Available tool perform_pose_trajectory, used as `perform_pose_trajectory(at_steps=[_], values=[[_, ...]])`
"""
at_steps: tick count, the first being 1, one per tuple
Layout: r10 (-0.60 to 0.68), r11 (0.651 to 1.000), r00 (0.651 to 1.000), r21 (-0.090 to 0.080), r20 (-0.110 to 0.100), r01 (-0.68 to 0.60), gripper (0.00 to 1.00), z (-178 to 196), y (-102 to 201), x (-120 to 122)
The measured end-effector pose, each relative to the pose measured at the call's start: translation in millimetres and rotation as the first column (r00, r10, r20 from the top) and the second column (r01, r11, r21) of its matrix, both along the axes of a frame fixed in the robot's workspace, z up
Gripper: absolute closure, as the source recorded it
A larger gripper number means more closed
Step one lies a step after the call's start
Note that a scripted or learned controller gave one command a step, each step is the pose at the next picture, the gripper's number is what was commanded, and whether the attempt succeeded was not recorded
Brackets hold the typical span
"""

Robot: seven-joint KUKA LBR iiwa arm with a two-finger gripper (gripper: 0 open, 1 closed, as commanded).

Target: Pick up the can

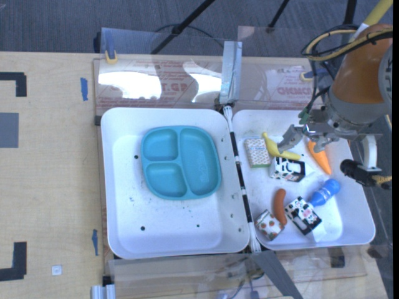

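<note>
The can (269, 225) is a small brown and white cylinder lying at the front left corner of the right bin (358, 229), beside a red sausage (280, 204). My gripper (307, 141) hovers over the back of the same bin, well behind the can. Its fingers (290, 136) are spread and open, with nothing held between them. It sits between a yellow banana (271, 146) and an orange carrot (320, 158).
The right bin also holds a speckled cracker box (255, 151), a cow-patterned pack (288, 168), a cow-patterned carton (304, 215) and a blue bottle (325, 192). A blue divided plate (181, 162) lies in the left bin (124, 229).
</note>
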State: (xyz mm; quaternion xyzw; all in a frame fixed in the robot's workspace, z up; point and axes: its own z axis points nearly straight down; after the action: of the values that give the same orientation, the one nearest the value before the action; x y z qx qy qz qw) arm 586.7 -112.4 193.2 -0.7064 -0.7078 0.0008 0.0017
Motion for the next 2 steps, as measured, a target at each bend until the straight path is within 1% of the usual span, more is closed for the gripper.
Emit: perform_pose_trajectory(at_steps=[1,2], values=[[0.017,1.0,1.0,-0.001,0.005,-0.017,0.0,-8,143,79],[-0.222,0.975,0.975,-0.002,0.005,0.222,0.0,143,78,76]])
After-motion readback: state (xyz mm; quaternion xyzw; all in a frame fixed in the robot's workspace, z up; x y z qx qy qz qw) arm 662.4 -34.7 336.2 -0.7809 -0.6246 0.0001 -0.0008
